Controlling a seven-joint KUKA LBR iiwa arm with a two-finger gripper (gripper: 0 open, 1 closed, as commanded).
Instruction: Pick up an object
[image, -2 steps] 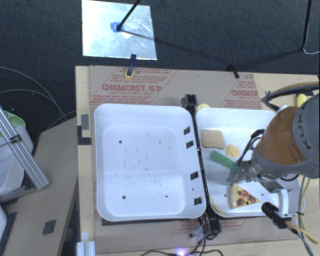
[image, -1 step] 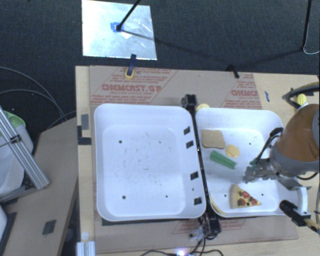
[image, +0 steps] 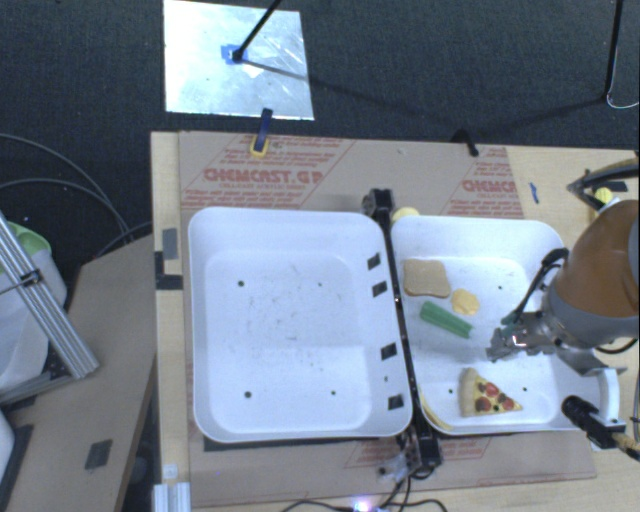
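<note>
While pincer (image: 505, 342) hovers in right bin (image: 540, 240) (grip state unclear), pizza slice (image: 486, 394) lies just below-left, apart.

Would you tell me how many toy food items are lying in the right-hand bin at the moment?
4: a bread slice near the divider, a yellow piece to its right, a green stick below them, and a pizza slice near the front edge. The arm may hide others.

Both bins (image: 290, 232) look like smooth, glossy white plastic; the bench (image: 330, 165) beneath is matt brown cardboard printed in red.
</note>
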